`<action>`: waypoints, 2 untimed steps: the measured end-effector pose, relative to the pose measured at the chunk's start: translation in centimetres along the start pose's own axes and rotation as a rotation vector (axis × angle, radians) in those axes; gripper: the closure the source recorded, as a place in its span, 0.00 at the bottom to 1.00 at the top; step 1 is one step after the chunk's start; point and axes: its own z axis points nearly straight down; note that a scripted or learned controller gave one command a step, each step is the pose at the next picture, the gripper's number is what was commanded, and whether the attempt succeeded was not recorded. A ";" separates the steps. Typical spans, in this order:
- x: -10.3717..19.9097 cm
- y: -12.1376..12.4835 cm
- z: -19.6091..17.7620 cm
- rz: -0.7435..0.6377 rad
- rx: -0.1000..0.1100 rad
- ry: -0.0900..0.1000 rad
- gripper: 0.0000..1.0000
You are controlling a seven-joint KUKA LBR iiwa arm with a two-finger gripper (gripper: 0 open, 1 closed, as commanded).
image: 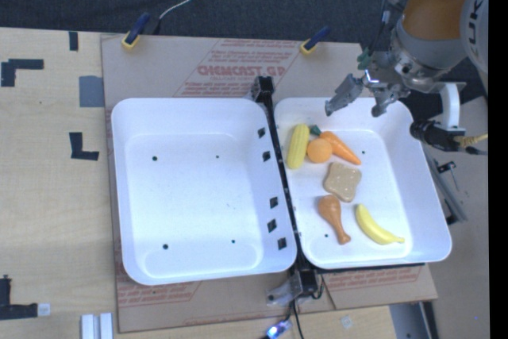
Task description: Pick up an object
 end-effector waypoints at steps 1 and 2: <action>-0.1 5.1 13.5 -0.002 0.010 0.001 0.00; -0.6 4.8 18.5 0.001 0.000 -0.001 0.00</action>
